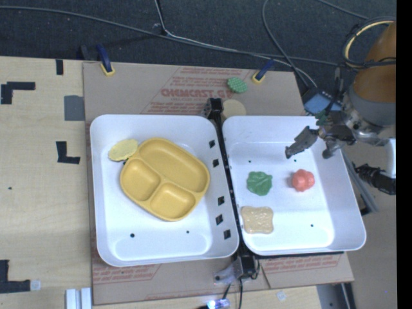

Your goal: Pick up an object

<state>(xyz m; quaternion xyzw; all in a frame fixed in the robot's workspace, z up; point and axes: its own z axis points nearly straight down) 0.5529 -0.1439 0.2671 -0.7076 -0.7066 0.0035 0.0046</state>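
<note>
In the right bin [335, 234] lie a green leafy toy [259, 183], a red round toy [302, 180] and a beige toast-like piece [257, 219]. My gripper [313, 146] hangs over the bin's upper right part, above and a little right of the red toy. Its two dark fingers are spread apart with nothing between them. The arm comes in from the right edge.
The left bin [109, 237] holds a yellow divided tray [165, 177] and a pale yellow flat piece [122, 149] at the tray's upper left. A green toy [237, 84] lies on the cardboard behind the bins. Cables cross the dark floor at the back.
</note>
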